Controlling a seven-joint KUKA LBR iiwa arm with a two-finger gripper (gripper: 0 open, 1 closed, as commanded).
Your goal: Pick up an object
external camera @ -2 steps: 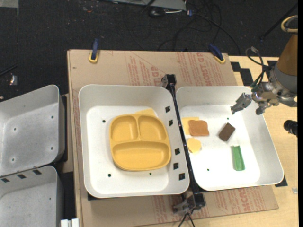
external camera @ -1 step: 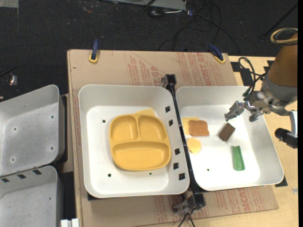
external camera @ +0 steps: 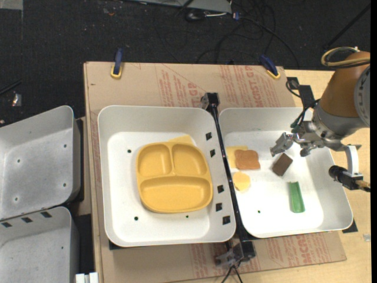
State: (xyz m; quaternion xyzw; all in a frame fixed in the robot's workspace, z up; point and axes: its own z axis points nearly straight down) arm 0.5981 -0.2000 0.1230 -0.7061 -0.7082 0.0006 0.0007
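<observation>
The right bin holds the small things; the yellow tray sits in the left one. The gripper hangs with fingers spread, holding nothing, just above the brown block; it should descend straight and close centred

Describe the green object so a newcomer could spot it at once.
Start at the right white bin, the one the arm reaches into. Near its lower right lies a green block, set lengthwise and apart from the rest. Its neighbours are a brown block, a toast-like slice and a yellow piece; it alone is green.
</observation>
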